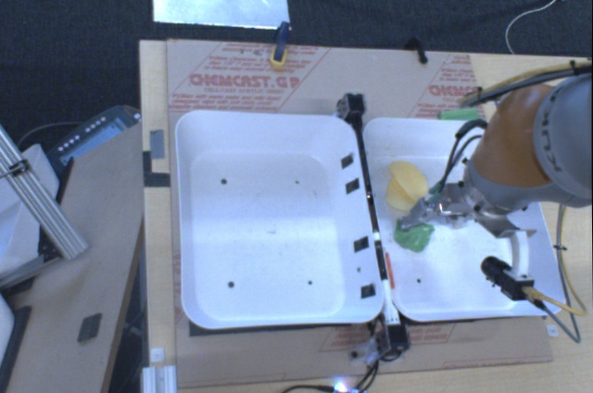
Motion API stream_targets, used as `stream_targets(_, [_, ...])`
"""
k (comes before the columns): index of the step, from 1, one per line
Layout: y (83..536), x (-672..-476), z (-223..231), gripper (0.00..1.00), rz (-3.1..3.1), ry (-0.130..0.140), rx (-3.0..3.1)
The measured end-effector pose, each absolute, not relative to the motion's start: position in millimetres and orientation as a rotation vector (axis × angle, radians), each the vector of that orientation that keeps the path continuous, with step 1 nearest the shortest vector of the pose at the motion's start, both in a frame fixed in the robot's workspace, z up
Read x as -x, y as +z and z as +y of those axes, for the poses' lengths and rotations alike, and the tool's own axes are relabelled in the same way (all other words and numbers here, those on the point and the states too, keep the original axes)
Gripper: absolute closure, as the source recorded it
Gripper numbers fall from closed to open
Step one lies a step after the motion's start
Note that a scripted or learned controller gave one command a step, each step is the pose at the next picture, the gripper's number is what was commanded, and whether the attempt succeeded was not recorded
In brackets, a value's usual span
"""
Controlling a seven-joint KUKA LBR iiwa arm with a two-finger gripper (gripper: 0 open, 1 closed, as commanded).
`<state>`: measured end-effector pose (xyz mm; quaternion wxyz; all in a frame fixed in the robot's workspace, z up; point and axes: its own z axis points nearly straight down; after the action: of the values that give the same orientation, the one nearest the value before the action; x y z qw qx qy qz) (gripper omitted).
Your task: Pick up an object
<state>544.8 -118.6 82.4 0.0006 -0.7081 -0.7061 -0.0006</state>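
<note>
A: Status at that frame? Biggest things first.

B: Counter carried two white bins. The left bin sat beside the right bin. The arm reached in from the right and hung low over the right bin. The gripper was down at the two objects there.

A: Objects?

B: A yellow object lay near the divider, and a green object was just below it. The gripper tip was touching or just above the green one.

A: Fingers?

B: Couldn't tell whether they were spread or clamped; too small and blurred. Nothing was visibly lifted, so I'd judge the pick not done: grasp and lift remained.

A: Any text?

B: "CHEMCAST GP" was printed in red on the board under the bins, and repeated partly at the right.
</note>
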Motion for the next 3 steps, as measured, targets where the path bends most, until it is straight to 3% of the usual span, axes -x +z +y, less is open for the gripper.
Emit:
stream_targets(1, [86,-615.1,-81,0.0,-2.235,-0.009,2.216])
stream_targets(2, [98,-613.8,-84,1.0,-2.231,-0.008,2.221])
stream_targets(3, [299,-612.0,-129,1.0,-2.235,-0.017,2.235])
